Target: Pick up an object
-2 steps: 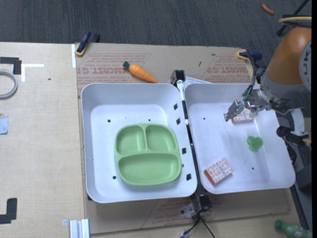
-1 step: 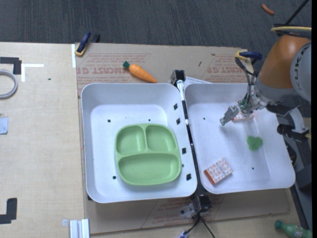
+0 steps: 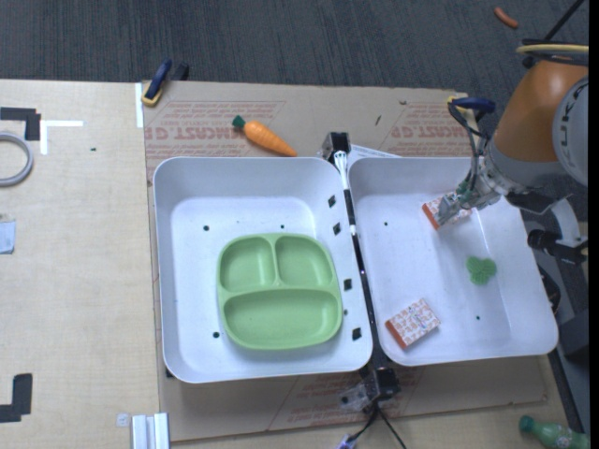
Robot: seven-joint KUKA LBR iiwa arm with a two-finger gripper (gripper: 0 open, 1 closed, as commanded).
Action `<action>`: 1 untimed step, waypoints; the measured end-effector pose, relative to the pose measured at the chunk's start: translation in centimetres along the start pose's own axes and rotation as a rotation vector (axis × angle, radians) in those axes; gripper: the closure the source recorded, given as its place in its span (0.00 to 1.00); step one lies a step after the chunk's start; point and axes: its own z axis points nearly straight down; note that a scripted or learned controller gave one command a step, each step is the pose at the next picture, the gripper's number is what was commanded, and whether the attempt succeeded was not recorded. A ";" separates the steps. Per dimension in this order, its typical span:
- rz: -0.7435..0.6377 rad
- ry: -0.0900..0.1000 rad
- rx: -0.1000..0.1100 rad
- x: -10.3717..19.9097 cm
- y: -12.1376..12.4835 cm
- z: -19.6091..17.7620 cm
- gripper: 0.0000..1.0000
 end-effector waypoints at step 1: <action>-0.121 0.012 0.010 4.9 5.9 -9.1 1.00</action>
